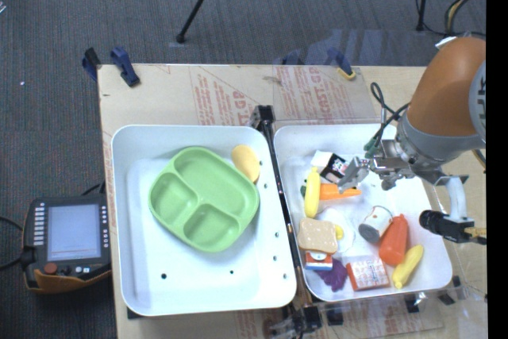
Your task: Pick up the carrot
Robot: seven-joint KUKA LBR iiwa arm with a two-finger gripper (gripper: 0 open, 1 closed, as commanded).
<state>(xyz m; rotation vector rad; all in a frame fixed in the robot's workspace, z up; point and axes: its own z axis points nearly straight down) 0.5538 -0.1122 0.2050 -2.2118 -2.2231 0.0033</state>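
Observation:
The carrot (pixel 343 191) is a short orange piece lying in the right bin (pixel 429 194), just right of a yellow banana-like piece (pixel 312 194). My gripper (pixel 352 174) reaches in from the right and hangs directly over the carrot's upper edge, touching or nearly touching it. The gripper's own body hides the contact. The carrot appears to rest on the bin floor.
Around the carrot in the right bin lie a small white and black packet (pixel 333 165), a toast slice (pixel 317 234), a tin can (pixel 373 222), an orange-red bottle (pixel 394 240), a yellow corn cob (pixel 407 266) and a red box (pixel 367 274). The left bin (pixel 135 266) holds a green divided plate (pixel 205 197) and a lemon (pixel 247 163).

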